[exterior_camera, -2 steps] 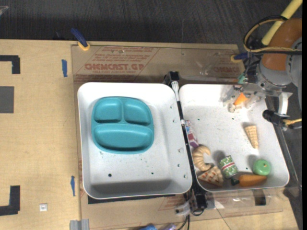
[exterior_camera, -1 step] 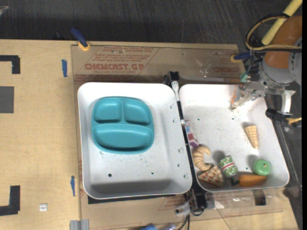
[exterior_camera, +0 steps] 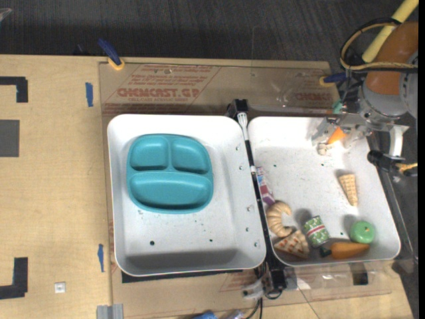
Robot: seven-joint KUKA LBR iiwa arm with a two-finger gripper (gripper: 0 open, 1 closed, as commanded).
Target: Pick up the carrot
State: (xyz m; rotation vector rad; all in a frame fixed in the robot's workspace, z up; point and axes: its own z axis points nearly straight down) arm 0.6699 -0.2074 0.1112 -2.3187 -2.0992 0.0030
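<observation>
An orange carrot point(exterior_camera: 349, 249) with a dark stub at its left end lies flat at the front edge of the right bin point(exterior_camera: 292, 158). My gripper point(exterior_camera: 334, 137) hangs over the back right corner of that bin, far from the carrot. A small orange piece point(exterior_camera: 337, 135) shows between its fingers, and the gripper is shut on it. Whether that piece is raised off the bin floor is not plain.
A green round fruit point(exterior_camera: 362, 231), a striped can point(exterior_camera: 316, 230), a shell-like pastry point(exterior_camera: 291, 243), a curled tan piece point(exterior_camera: 279, 214) and a waffle cone point(exterior_camera: 348, 187) share the right bin. A teal divided plate point(exterior_camera: 170, 172) sits in the left bin point(exterior_camera: 133, 244).
</observation>
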